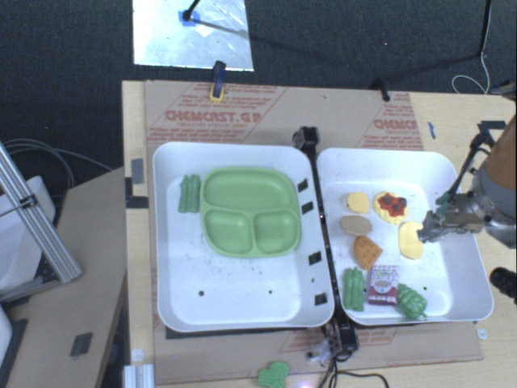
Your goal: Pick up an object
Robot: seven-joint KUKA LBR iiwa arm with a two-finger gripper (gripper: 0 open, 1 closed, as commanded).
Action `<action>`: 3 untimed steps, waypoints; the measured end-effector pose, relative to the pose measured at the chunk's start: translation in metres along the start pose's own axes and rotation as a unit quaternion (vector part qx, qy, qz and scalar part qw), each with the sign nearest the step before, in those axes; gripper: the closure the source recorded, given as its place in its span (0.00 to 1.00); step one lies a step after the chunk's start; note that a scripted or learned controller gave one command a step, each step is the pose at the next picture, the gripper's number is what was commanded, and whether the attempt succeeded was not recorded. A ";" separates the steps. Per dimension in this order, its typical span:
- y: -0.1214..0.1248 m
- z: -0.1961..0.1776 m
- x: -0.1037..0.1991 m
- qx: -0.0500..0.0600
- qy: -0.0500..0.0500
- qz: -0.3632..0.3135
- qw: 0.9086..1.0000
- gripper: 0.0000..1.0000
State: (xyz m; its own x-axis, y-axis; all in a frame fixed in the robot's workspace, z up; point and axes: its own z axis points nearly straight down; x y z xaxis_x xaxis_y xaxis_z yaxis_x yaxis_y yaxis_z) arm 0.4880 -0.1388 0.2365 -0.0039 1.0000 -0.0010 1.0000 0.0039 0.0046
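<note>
White plastic forms both shallow bins on the counter (266, 107). In the left bin (174, 297) a green divided tray (249, 212) is seen at the centre, with a green bean bundle (189, 193) just beside it at its nine o'clock.

The right bin (464, 293) is crowded with toy food. A small yellow round piece (358, 202) and a yellow disc with a red topping (391, 206) are placed side by side in the upper middle. A tan oval piece (355, 225) is found at six o'clock of the small yellow round piece, and an orange waffle-like piece (367, 251) lies at its five o'clock. Along the bin's near edge a green pod (354, 288), a small carton with a red and white label (383, 285) and a green leafy piece (411, 301) are lined up.

The claw (430, 229) is lowered at the bin's three o'clock side, right against a pale yellow piece (410, 241), which lies at five o'clock of the topped disc. Whether the claw is released or clenched cannot be told, since its tips are blurred and partly hidden.

Another green leafy toy (274, 375) is seen on the counter at six o'clock, outside the bins.
</note>
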 end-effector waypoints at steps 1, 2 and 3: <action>-0.001 0.045 0.099 0.003 0.003 -0.005 1.000 1.00; -0.001 0.053 0.181 0.002 0.002 -0.004 1.000 1.00; 0.049 0.092 0.275 0.001 0.002 -0.005 1.000 1.00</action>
State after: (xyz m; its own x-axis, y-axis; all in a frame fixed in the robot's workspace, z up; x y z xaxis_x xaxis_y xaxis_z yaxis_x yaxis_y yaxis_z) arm 0.5368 0.1367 0.1441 -0.0132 0.9999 0.0028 0.9999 0.0131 0.0030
